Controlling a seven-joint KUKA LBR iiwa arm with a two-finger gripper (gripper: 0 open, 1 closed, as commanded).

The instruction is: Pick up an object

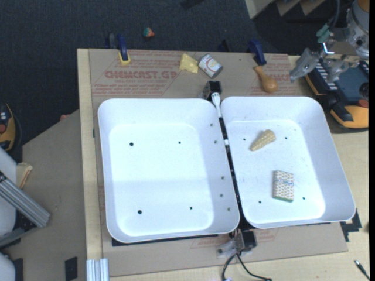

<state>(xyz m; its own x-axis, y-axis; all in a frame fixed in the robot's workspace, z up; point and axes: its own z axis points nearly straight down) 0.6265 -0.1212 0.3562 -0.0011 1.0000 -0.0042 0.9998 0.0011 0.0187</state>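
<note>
Nearest the camera, at the bench's (281, 247) front edge, a small black connector and trailing cables (240, 253) sit below the seam where the two bins meet; what they plug into is hard to make out.

The left bin (111, 157) has nothing loose on its floor, only a few dark dots that look like holes or fasteners. The right bin (334, 157) holds the likely targets. A small flat packet with a pale patterned face (283, 185) lies toward that bin's front right, flat on the floor. Further back, near the bin's middle, lies a tan ridged cone-shaped piece (262, 140), on its side with its narrow end toward the left. The two are well apart, with open floor around each, which probably leaves room for a descent from above on either.

Behind the bins, on the printed board along the bench's back edge, lie a yellow wedge (188, 64), a small white box (210, 65) just beside it, and a tan pear-shaped object (266, 81); being outside the bins, they seem unlikely targets. Blue clamps (123, 48) pin the board at the back.

At the far right corner the gripper (304, 63) hangs clear of the bins with nothing between its fingers; whether they are spread or pressed together I cannot tell, as the metalwork blurs into clutter and the arm is cut off by the frame.
</note>
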